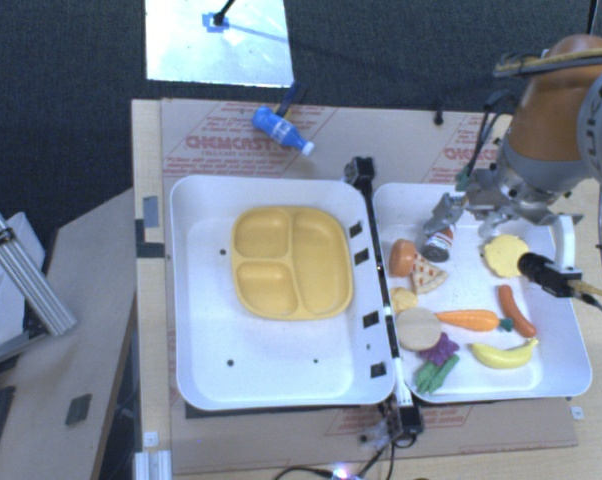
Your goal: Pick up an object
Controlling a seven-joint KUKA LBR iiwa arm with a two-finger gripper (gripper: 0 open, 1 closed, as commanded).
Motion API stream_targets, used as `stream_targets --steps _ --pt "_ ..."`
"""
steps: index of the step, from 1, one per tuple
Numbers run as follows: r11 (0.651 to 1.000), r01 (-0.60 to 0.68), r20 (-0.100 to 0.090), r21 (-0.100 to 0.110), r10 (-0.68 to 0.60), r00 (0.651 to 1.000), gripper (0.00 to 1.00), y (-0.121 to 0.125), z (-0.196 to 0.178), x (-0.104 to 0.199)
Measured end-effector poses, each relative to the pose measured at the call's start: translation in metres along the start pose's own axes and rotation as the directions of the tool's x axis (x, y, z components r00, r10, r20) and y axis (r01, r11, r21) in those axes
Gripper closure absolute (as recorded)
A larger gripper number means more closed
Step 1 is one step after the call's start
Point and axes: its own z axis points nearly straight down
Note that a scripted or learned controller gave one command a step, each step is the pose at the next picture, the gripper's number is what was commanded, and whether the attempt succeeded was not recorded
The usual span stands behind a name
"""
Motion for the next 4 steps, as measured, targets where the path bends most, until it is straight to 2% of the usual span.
stream_targets --steps 1,2,3,4 --pt "1.0 0.002 0.001 -0.013 -0.002 1.0 0.0 0.003 -0.007 0.0" --pt "1.0 0.0 0.001 -0.009 0.0 1.0 0.0 0.002 0.055 -0.003" --pt "0.999 -0.008 0.018 -0.033 0.008 1.0 0.0 0.002 0.095 -0.02" --pt "1.0 -0.008 0.019 -0.026 0.008 1.0 0.0 0.005 0.12 -0.031"
